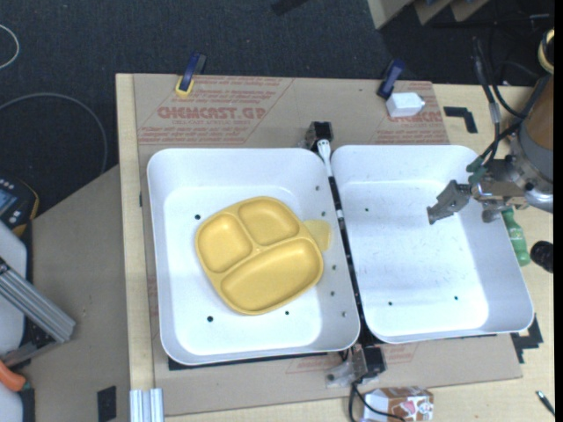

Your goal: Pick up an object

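The tool (447, 202) hangs over the right shallow white bin (413, 315); how far open it is, I cannot tell. A yellow divided plastic plate (258, 255) lies well to its left.

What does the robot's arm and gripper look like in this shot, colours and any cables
The arm comes in from the right as a grey, rounded body. Dark cables loop along it. Its wrist is a pale metallic block carrying the gripper, whose fingers are dark grey, slim and angular. A green part hangs just below the wrist.

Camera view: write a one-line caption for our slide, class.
Yellow divided plate lies in the left bin; the gripper hovers over the right bin.
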Tool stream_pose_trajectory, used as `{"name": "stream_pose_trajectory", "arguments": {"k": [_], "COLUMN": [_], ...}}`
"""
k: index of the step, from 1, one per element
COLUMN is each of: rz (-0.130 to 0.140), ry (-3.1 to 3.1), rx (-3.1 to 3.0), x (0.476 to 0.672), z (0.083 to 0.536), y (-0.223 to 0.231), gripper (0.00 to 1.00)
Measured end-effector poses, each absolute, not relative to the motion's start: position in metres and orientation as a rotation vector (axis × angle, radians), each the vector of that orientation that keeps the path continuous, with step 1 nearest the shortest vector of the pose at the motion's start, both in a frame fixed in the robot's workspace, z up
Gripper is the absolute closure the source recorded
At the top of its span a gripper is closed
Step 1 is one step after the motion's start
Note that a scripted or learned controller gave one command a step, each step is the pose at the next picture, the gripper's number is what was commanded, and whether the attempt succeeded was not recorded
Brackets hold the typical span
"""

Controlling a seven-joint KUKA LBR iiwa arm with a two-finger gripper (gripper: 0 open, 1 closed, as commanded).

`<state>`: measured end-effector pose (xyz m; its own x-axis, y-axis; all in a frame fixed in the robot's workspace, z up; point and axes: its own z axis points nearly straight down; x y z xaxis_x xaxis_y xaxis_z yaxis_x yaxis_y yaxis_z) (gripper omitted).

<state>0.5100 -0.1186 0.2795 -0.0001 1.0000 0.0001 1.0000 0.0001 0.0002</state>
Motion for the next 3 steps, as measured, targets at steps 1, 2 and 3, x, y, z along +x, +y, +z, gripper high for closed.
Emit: {"name": "stream_pose_trajectory", "arguments": {"k": [1,2,3], "rz": [0.007,0.015,0.005], "ry": [2.228,2.231,2.221], "rx": [2.211,2.204,2.218], "x": [0.490,0.479,0.480], "z": [0.332,0.414,0.420], "y": [-0.046,0.076,0.070], "gripper": [0.00,0.00,1.00]}}
